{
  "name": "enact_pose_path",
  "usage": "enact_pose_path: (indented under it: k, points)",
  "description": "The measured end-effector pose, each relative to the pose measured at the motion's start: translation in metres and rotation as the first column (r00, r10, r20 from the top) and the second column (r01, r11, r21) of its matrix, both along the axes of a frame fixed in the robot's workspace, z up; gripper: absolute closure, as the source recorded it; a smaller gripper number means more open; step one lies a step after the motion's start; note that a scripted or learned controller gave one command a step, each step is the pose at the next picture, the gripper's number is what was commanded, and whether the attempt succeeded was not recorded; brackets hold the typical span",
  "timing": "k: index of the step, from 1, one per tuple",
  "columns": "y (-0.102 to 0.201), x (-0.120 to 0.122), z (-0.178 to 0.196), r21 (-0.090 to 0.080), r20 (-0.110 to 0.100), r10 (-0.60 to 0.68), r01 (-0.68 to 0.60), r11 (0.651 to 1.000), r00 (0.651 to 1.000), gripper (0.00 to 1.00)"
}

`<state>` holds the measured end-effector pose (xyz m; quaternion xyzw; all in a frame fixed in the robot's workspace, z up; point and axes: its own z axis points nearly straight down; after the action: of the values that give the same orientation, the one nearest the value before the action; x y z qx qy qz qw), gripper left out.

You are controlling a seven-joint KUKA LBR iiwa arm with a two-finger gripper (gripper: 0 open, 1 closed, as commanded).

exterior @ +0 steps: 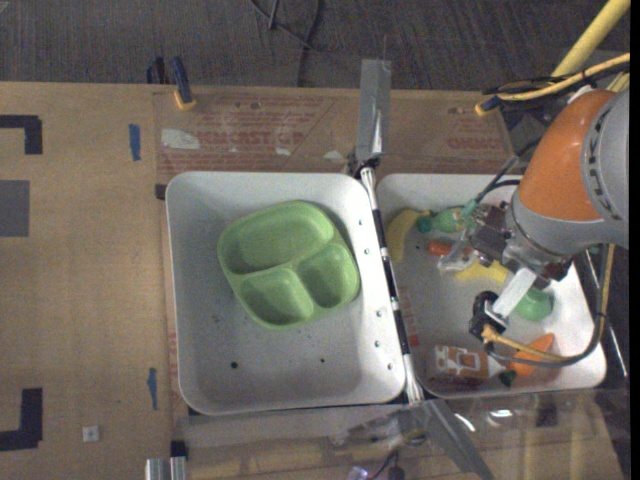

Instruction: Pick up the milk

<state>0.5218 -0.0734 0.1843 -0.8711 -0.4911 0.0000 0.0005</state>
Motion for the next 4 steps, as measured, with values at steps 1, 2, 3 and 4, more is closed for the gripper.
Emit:
enact_pose_path:
  k: [1, 2, 3, 4]
  points:
    - [0.0351, -0.0423, 0.0612, -0.001, 0.000, 0.025, -0.025, 1.000, 1.000, 0.00]
    - [0.0351, -0.0426, 0.0607, -0.001, -0.002, 0.025, -0.025, 1.000, 1.000, 0.00]
    - [0.0350, -0.0426, 0.0607, -0.001, -0.002, 0.025, -0.025, 1.000, 1.000, 0.00]
    - [0.0350, -0.0426, 0.0607, -0.001, -0.002, 0.025, -0.025, 1.000, 1.000, 0.00]
